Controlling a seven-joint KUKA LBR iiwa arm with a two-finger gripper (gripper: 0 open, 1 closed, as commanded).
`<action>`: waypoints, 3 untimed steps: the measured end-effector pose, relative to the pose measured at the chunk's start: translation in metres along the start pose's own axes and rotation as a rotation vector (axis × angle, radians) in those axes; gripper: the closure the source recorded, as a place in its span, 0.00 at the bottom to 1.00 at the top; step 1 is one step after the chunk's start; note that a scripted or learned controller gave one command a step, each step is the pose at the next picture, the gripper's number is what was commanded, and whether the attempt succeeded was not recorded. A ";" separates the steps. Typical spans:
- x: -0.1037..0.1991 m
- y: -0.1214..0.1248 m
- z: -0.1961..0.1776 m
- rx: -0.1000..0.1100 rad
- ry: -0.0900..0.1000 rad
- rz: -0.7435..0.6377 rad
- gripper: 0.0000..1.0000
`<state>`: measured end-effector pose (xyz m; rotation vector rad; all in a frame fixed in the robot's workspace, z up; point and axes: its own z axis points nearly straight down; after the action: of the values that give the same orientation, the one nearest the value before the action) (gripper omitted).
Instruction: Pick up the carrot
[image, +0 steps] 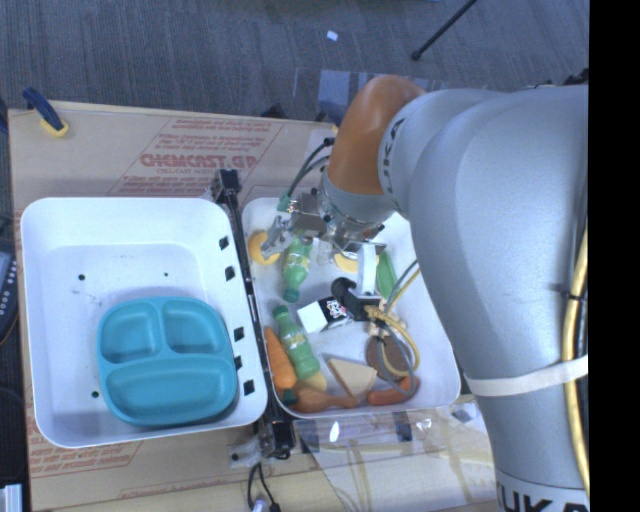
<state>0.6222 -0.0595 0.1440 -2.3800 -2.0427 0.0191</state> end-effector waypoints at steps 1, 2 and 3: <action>-0.133 0.049 -0.050 -0.011 -0.001 -0.175 0.00; -0.144 0.042 0.052 -0.007 0.006 -0.291 0.00; -0.143 0.043 0.042 -0.005 0.006 -0.299 1.00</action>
<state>0.6423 -0.2078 0.1027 -2.0474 -2.3734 0.0062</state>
